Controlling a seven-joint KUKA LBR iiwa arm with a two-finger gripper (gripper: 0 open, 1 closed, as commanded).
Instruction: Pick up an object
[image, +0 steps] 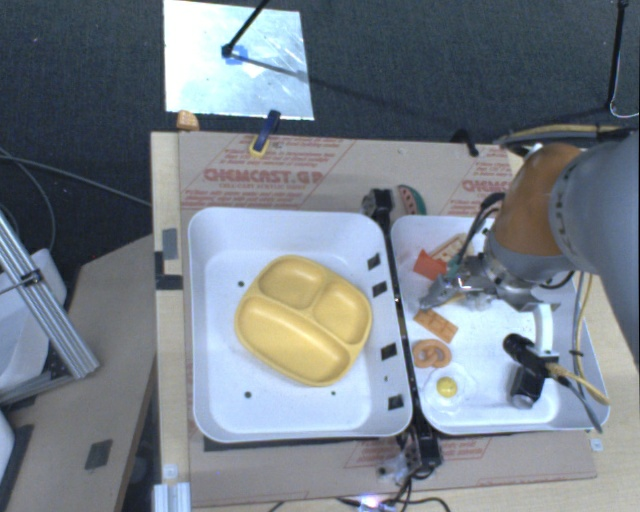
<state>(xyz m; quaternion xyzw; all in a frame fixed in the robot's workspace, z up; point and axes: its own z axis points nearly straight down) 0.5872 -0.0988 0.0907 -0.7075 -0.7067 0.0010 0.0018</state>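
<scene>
ROBOT ARM CLOSES IN ON TOY FOOD. In the right half of the frame, the grey KUKA arm with its orange band reaches over the right-hand shallow white bin (490, 335). Its pincer (440, 293) hangs low among a scatter of toy food. From my remote station I cannot tell whether the pincer is wide or narrow, because its end blurs against the bin floor, and I see nothing gripped in it.

Two candidates lie nearest. A red-orange plastic wedge (430, 265) is just above and left of the pincer, and a tan waffle-patterned square (436, 325) is just below it. Further down the frame, near the bin's left wall, are a brown pretzel-shaped ring (431, 352) and a white-and-yellow toy fried egg (447, 386). At centre frame, the left-hand shallow white bin (215, 330) holds a yellow plastic plate with three compartments (303, 318), well apart from the arm. Both bins rest on the cardboard-topped desk (300, 170).

I judge the pick to be at the approach step: the arm is over its targets and no object is lifted. As I read it, the next move calls for settling on one piece, centring the pincer over it, descending to the bin floor and closing squarely. Both nearby pieces lie flat and thin, so an off-centre descent would likely slide off.
</scene>
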